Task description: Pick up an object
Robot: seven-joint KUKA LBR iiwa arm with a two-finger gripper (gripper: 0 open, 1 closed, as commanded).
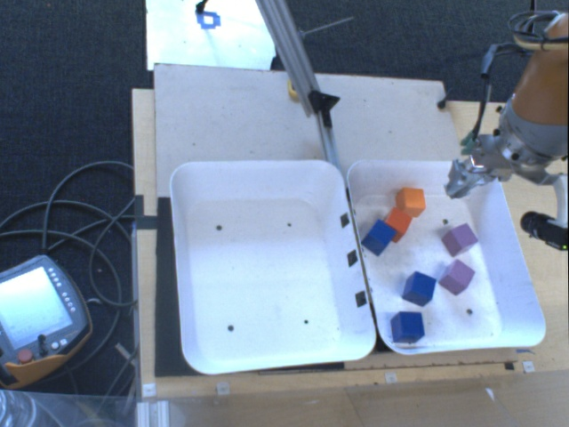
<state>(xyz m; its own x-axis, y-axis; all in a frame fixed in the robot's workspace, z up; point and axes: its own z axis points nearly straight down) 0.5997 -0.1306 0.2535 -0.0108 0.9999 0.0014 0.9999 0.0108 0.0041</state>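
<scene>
The right bin (524,283) holds several small cubes. Two orange cubes (410,201) (398,221) lie near its back, and a blue cube (378,237) touches the lower orange one. Two purple cubes (460,238) (456,276) sit toward the right side. Two more blue cubes (419,287) (407,326) lie near the front. My gripper (463,179) hangs over the bin's back right corner, above and right of the orange cubes. Nothing shows between its fingers.
The left bin (191,265) stands beside the right one, with black clips (352,258) along their shared wall. A grey pole (289,43) slants over the back board. Cables and a teach pendant (36,323) lie on the floor at the left.
</scene>
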